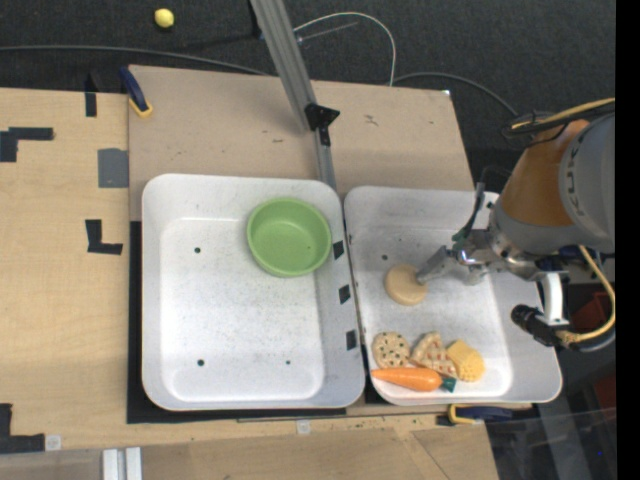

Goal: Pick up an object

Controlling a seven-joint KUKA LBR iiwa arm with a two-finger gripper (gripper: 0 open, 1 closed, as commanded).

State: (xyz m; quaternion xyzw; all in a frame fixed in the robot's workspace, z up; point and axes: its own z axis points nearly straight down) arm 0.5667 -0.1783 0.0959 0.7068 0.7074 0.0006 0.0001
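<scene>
A round tan disc [404,286] lies in the middle of the right bin [520,368]. My gripper [432,265] reaches in from the right and its tip sits just to the upper right of the disc, touching or nearly touching its edge. At the bin's front lie a waffle-like cookie [390,349], a pale pretzel-like piece [430,348], a yellow corn piece [465,360] and an orange carrot [408,378]. A green bowl [289,236] stands at the back right of the left bin [170,308].
A grey metal pole [290,58] slants down from the top to the gap between the bins. Cables run over the dark floor behind the bench. A small yellow ball [164,17] lies on the floor at the top left.
</scene>
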